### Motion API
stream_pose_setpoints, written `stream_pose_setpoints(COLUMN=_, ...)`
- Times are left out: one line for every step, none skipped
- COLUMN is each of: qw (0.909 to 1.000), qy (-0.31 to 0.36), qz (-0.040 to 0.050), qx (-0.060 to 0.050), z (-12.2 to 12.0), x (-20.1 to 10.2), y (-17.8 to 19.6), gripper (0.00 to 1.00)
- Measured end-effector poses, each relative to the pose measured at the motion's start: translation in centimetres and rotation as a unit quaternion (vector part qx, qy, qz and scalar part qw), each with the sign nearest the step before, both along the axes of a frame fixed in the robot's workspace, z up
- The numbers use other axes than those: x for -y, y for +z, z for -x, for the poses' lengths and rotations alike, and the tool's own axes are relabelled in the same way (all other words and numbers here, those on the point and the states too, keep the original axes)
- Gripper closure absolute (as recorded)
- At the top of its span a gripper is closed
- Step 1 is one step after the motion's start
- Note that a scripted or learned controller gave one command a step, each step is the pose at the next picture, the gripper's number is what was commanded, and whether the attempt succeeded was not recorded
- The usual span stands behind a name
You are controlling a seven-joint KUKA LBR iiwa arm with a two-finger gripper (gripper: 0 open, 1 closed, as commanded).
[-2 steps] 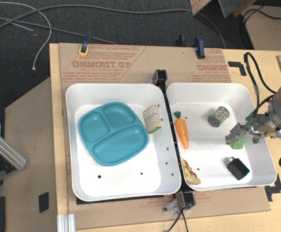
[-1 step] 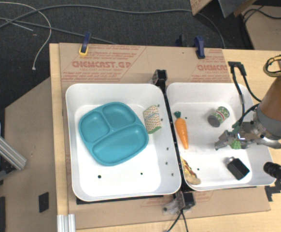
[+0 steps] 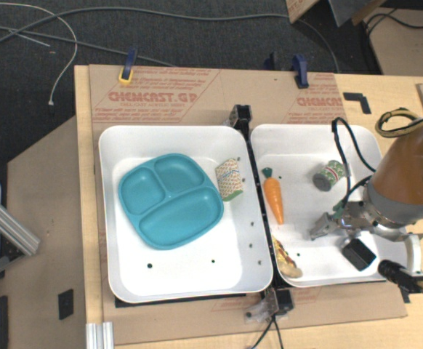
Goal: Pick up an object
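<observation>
Much free floor we see between orange carrot (image 3: 273, 199) and gripper (image 3: 340, 227) in right bin (image 3: 299, 140); gripper state we cannot tell.

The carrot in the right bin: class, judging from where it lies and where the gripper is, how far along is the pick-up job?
Done: the arm has reached into the right bin. In hand: nothing visible; the gripper sits low above the bin floor, apart from the carrot, which lies flat near the divider. Left: closing on an object and lifting it. The small cup also lies untouched.
</observation>
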State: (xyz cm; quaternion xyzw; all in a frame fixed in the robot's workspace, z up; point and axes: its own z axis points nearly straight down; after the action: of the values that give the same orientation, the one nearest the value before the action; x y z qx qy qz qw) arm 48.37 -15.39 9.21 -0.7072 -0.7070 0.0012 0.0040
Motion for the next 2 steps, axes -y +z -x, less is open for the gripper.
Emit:
stream_pose_setpoints(qw=1.0000, qy=0.000, qz=0.0008, qx=0.002, z=0.0, x=-0.1, y=-0.7, gripper=0.00)
stream_pose_setpoints(qw=1.0000, qy=0.000, qz=0.0007, qx=0.003, z=0.0, x=-0.1, y=0.3, gripper=1.00)
